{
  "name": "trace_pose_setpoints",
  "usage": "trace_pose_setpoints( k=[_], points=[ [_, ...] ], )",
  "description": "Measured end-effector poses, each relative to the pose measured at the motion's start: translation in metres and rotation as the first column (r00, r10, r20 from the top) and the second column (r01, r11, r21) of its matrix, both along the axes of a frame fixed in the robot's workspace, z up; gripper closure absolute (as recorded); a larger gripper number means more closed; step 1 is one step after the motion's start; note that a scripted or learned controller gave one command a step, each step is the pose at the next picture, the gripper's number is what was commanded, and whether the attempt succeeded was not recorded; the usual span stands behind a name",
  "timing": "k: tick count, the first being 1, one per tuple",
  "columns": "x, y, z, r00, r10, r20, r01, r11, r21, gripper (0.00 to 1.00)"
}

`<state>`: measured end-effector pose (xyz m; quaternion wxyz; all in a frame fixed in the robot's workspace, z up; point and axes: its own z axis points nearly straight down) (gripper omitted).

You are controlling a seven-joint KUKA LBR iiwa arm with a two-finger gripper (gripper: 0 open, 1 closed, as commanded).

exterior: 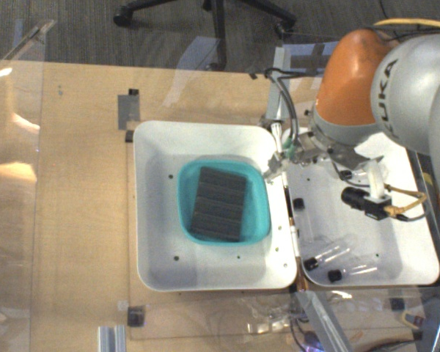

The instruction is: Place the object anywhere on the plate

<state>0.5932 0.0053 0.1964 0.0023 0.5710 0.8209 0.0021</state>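
A dark ridged block [220, 204] is seen lying flat on a teal plate [185, 196], with its long sides running roughly from 12 to 6 o'clock at a slight tilt. The block's short ends are brought close to the plate's rim at 12 and 6 o'clock, while a wider strip of teal is left bare at 3 o'clock than at 9 o'clock. The plate is set in the left bin [155, 226], nearer that bin's wall at 3 o'clock. Broad white floor is left open at 9 and 6 o'clock. The gripper [279, 163] is held over the shared rim between the two bins, at about 2 o'clock from the plate and just beside its corner, apart from the block. Whether the gripper is open or closed cannot be told at this angle. The grey arm [403, 79] with its orange band is stretched in from 3 o'clock, so the 12 o'clock half of the right bin [403, 259] is largely covered by it. Toward 6 o'clock in the right bin, two clear tubes [336, 255] with black caps are seen lying near the front wall, and a small black piece [298, 204] is seen close to the wall at 9 o'clock. The floor between them is left bare.
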Motion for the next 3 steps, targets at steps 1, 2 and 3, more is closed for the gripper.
trace_pose_setpoints(
  k=[1, 2, 3],
  points=[
    [-0.061, -0.082, 0.029, 0.949, -0.315, 0.0, 0.315, 0.949, 0.001, 0.0],
    [0.01, -0.075, 0.242, 0.942, -0.335, 0.01, 0.335, 0.942, 0.002, 0.0],
    [-0.001, -0.109, 0.24, 0.85, -0.527, 0.006, 0.527, 0.85, 0.002, 0.0]
  ],
)
